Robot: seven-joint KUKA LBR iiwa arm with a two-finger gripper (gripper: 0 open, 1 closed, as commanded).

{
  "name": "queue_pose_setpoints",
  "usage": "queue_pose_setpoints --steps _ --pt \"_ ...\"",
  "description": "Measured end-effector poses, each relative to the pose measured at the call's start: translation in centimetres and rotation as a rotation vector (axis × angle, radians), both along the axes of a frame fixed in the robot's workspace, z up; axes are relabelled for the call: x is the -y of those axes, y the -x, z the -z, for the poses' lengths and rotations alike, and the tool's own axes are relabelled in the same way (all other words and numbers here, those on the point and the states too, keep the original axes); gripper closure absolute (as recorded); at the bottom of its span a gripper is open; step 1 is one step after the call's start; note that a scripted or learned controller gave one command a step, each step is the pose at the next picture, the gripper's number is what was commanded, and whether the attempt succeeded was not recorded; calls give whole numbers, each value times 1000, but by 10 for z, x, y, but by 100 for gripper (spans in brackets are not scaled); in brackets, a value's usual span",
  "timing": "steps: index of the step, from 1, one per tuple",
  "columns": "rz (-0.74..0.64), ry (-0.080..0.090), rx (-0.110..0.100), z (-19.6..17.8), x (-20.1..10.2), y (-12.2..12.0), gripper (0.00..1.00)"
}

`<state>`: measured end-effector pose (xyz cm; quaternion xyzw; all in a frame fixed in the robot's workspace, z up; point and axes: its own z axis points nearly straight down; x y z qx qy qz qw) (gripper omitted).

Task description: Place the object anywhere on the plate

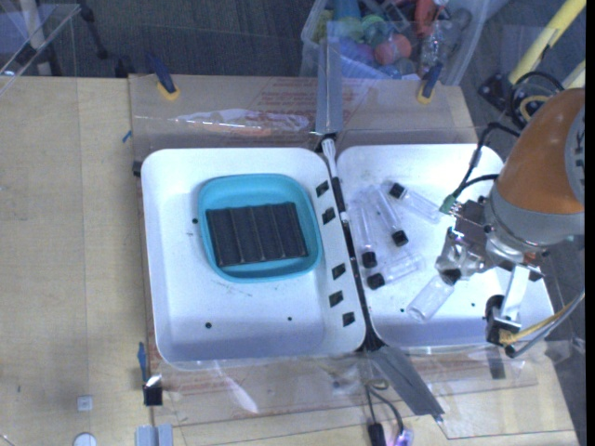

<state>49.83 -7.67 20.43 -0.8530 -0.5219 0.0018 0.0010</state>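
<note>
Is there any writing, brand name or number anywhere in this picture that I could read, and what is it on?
None can be read.
The clear tubes with black caps in the right bin: no label visible.
The blue plate and its dark ridged insert: no markings visible.
The arm's orange band: no lettering visible.
The container of colourful items behind the bins: too blurred to tell.

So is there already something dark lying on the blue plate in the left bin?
Yes, a dark ribbed rectangular block lies flat in the middle of the blue plate.
</note>
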Motion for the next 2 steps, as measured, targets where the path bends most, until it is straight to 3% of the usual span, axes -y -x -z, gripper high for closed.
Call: queue_pose_setpoints --steps 1,2 --pt "-169 0 3 19 -30 -53 100" --pt "-169 0 3 19 -30 -53 0"
